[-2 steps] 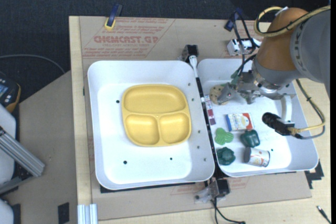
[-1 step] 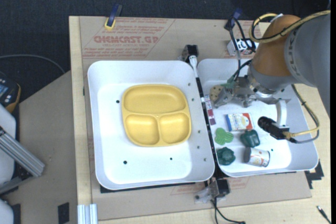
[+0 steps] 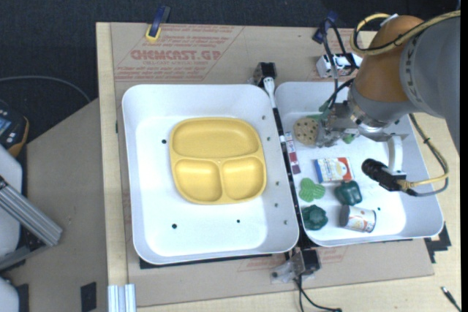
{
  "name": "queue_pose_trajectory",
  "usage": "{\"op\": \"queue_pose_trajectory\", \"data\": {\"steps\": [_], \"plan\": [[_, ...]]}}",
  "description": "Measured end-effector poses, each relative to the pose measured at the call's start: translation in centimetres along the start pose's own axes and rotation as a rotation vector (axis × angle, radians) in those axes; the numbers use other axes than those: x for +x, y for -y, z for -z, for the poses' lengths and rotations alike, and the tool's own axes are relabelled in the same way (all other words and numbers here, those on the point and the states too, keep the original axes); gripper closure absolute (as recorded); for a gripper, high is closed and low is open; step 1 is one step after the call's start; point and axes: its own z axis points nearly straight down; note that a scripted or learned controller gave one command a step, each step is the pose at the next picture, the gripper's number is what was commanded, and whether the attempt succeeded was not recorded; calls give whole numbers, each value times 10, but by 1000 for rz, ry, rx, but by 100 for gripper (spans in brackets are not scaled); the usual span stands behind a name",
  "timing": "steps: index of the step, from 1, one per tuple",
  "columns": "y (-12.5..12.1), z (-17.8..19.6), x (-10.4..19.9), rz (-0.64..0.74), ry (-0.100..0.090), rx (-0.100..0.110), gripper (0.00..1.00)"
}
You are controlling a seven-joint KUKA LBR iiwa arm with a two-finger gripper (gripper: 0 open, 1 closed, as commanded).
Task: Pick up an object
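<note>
The arm (image 3: 398,69) reaches in from the right of the frame and hangs over the upper part of the right bin (image 3: 424,219), its gripper (image 3: 338,126) low among the things there — this looks like the approach before a grasp, nothing lifted yet. The wrist covers the gripper's tip, so whether it is apart or together I cannot tell, and I see nothing held in it. Just to its left lies a round cookie (image 3: 306,131), the nearest candidate; lower down sit a small box (image 3: 334,169), two green toys (image 3: 312,191) (image 3: 348,193), a darker green piece (image 3: 314,216) and a can (image 3: 357,218) on its side. The left bin (image 3: 139,157) holds a yellow tray (image 3: 217,158). The next move, I'd judge, calls for settling squarely over one item and closing — the cookie lies flat, so it may slip. Whatever sits under the wrist is hidden.
</note>
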Motion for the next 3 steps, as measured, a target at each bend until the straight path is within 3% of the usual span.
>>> {"op": "queue_pose_trajectory", "data": {"steps": [2,3], "plan": [[4,108,-8,2,3,-9,100],[3,131,-8,3,2,-6,100]]}}
